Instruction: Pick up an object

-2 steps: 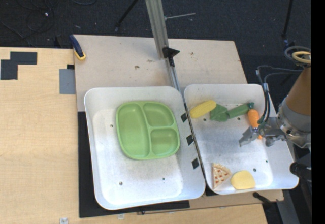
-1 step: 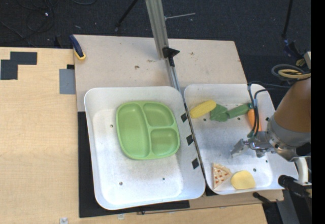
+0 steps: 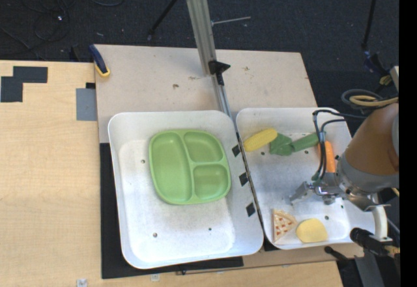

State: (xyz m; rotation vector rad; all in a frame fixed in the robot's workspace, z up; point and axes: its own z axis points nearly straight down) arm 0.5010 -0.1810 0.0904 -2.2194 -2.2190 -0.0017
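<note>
Dark cabled floor frames your bench as the gripper [image 3: 301, 193], jaws spread and holding nothing, hovers low in the right bin [image 3: 287, 253] above the pizza slice [image 3: 282, 224], so your next move calls for descending and closing.

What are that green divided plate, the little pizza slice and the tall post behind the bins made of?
The green divided plate looks like moulded plastic: one even colour, soft sheen, rounded compartment walls. The pizza slice seems a toy, probably plastic or rubber, though it is too small to tell which. The post looks like bare metal, likely aluminium: silvery grey, straight, with lengthwise grooves.
</note>
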